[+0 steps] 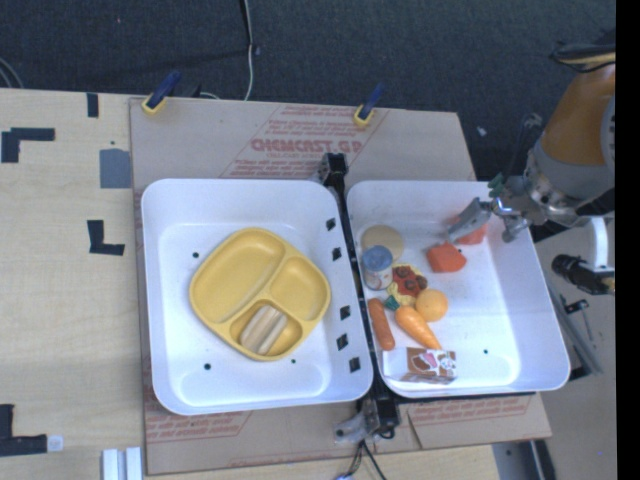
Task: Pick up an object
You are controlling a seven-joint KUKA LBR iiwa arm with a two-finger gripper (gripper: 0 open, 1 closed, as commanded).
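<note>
The arm (575,128) comes in from the right edge of the frame, and its hand (487,218) hangs over the upper right part of the right bin (530,298). Two grey fingers (466,222) point to the left and down, and a small orange-red thing (472,234) shows at them; it looks as if it sits between the fingers, but the view is small and blurred here, so I cannot tell if the hand is pinching it or is only spread above it. Just below and left of it lies an orange-red block (447,258) on the bin floor, apart from the fingers. The other objects are grouped in the left half of the same bin: a round beige piece (382,239), a small can (377,266), a yellow ball (432,304), two toy carrots (400,325) and a flat packet (432,365) near the lower rim. The left bin (170,298) carries a yellow divided plate (260,290) with a bread-like piece (262,328) in its lower compartment. In my judgement the grasp step is in hand. The next move calls for a firm closing and then a straight lift, clear of the bin wall.
</note>
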